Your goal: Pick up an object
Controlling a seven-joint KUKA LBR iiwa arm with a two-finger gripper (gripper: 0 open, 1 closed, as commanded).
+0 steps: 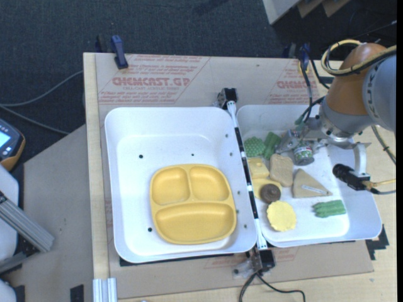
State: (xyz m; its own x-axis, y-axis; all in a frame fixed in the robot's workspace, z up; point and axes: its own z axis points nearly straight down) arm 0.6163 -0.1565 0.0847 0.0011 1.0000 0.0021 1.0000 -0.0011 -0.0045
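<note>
My gripper hangs low over the upper middle of the right bin. Several toy foods lie in this bin. A tan slab sits just left of and below the gripper, and a tan wedge lies right below it. Two green pieces lie to its left, a round dimpled one and a leafy one. A yellow block, a brown disc, a yellow ruffled disc and a green ridged stick lie further toward the front. I see nothing held in the gripper.
The left bin holds a yellow divided plate. A black divider rail runs between the bins. The grey arm with its orange band reaches in from the right above the right bin's far corner.
</note>
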